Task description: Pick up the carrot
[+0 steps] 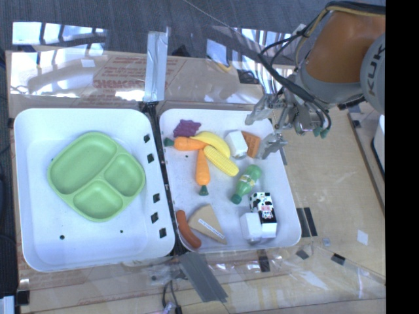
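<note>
Two orange carrots lie in the right bin [288, 195]. One carrot [202, 169] points toward the front with its green tip at the near end. The other carrot [188, 144] lies crosswise below the purple grapes [188, 127]. My gripper [266, 129] hangs over the bin's far right corner, to the right of both carrots and apart from them. Its fingers [257, 112] are open with nothing between them. An orange wedge [253, 143] and a white block [236, 142] sit just beside the lower fingertip.
A banana [213, 139] and a corn cob [221, 161] lie between the carrots and the gripper. A green bottle [245, 184], a cow-print carton [264, 208], a bread wedge [207, 223] and a sausage [188, 230] crowd the front. In the left bin [33, 227] sits a green divided plate [72, 156].
</note>
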Controlling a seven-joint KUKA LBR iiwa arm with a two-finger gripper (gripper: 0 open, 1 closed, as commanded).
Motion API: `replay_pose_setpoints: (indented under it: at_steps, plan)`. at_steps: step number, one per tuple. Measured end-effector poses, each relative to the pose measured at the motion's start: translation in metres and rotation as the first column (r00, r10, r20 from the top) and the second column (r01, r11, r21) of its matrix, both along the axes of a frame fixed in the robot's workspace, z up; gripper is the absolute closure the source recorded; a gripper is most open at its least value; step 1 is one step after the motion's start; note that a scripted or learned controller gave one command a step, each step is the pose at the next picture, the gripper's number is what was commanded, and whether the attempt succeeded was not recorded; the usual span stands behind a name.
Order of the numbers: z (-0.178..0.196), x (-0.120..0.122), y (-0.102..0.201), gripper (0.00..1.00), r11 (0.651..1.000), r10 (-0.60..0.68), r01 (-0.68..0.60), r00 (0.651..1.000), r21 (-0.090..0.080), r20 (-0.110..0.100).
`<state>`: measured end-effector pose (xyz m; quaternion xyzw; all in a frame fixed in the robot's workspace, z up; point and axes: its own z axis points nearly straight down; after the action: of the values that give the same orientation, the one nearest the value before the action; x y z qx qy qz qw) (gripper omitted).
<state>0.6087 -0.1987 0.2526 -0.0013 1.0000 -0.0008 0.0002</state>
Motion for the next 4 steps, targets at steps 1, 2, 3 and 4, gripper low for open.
replay_pose_setpoints:
  at_steps: [1,2,3,4]
  plan:
    - [-0.09,-0.011,0.056,0.0,0.988,-0.155,0.155,0.988,0.003,-0.005]
    - [-0.159,-0.029,0.082,0.0,0.988,-0.154,0.154,0.988,0.003,0.001]
    - [-0.161,-0.092,0.07,0.0,0.995,-0.103,0.103,0.995,0.002,0.0]
    - [-0.15,-0.09,0.072,1.0,0.996,-0.093,0.093,0.996,0.002,0.002]
